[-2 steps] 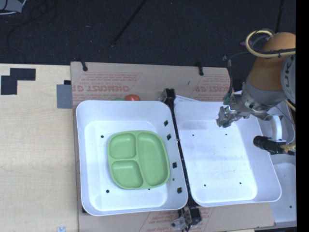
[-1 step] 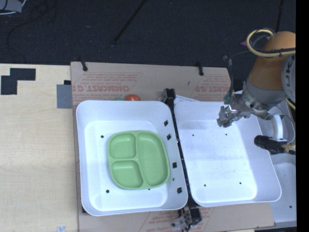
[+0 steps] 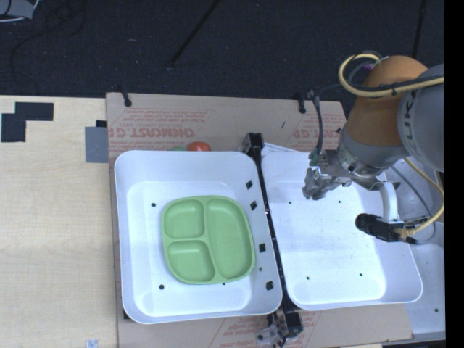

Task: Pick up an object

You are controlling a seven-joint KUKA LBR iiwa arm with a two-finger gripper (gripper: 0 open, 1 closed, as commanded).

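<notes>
Green plastic, a three-compartment divided plate (image 3: 208, 239), lies flat in the left bin (image 3: 138, 187), well apart from the gripper (image 3: 317, 185) and across the black divider (image 3: 262, 216) from it. The gripper hangs over the far part of the right bin (image 3: 391, 288), nothing seen between its parts; whether it is spread or clenched cannot be told. The task looks to be at the approach step, with no grasp made. Next, the arm would likely need to cross to the plate and descend onto its rim, a thin edge likely to slip.
</notes>
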